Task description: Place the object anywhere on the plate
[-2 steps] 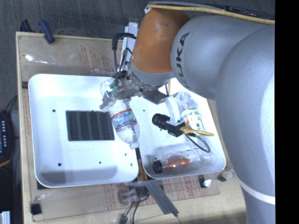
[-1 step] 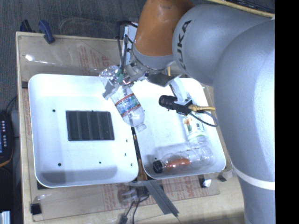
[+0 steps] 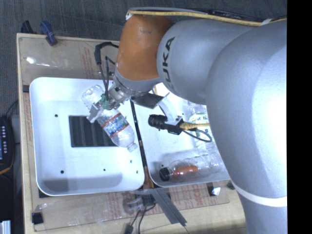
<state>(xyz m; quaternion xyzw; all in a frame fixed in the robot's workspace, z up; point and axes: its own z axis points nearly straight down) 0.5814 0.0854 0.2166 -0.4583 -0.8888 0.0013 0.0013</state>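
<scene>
The end effector [image 3: 100, 107] is hanging over the left bin [image 3: 48, 130], pinching a clear plastic bottle [image 3: 109, 118] between its fingers near the bottle's far end; the bottle is slanting down toward the near right, above the dark plate [image 3: 80, 130] at the bin's middle. The transport step appears to be nearing its end. Next, the arm is probably needing to shift the bottle left over the plate, lower it, then release. Another bottle [image 3: 187, 169] is lying in the right bin [image 3: 161, 145].
</scene>
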